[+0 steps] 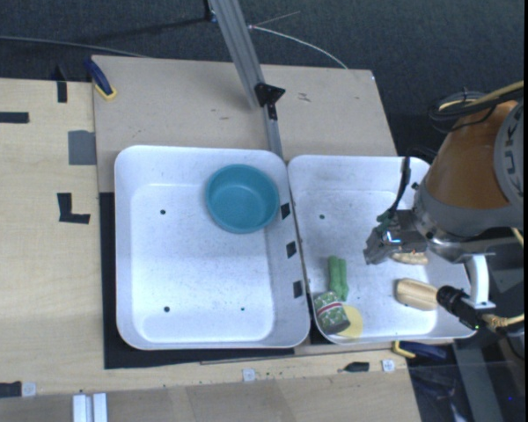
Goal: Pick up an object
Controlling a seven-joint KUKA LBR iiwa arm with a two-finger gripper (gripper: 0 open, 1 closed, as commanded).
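Low in the right bin (352, 178), a green toy (337, 278) lies near the jaws (380, 246); whether they are clenched cannot be told. Left, a blue bowl (241, 198).

Arm (475, 183) cut off at the right edge, the pale object (411, 256) half hidden beneath its wrist

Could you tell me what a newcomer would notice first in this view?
Probably the round blue bowl, alone near the top of the left white bin. Next, the grey arm with its orange band over the right white bin, its gripper above a green stick-shaped object and a tan wooden block.
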